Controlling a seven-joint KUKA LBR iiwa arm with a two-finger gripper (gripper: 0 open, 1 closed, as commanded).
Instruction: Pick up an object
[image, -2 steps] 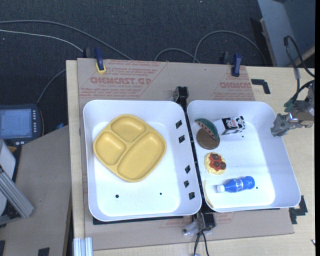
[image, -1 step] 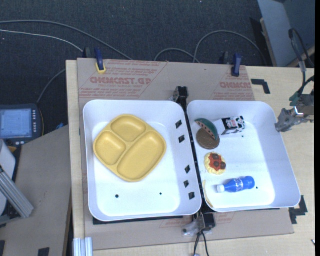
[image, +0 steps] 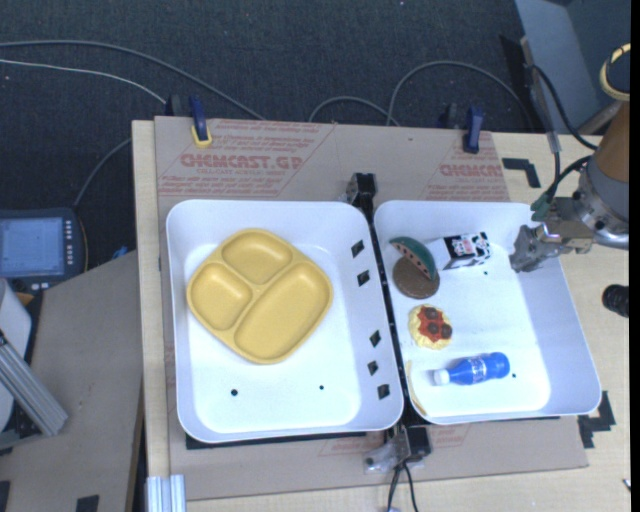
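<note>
Camera view: blue bottle (image: 474, 370) lies white-capped on its side; end effector (image: 528, 250) state unclear.

A yellow divided plate (image: 260, 295) lies in the left white bin (image: 200, 390), two blue clamps (image: 200, 128) grip the board (image: 330, 150), and a small screen (image: 35, 245) sits at far left.
</note>
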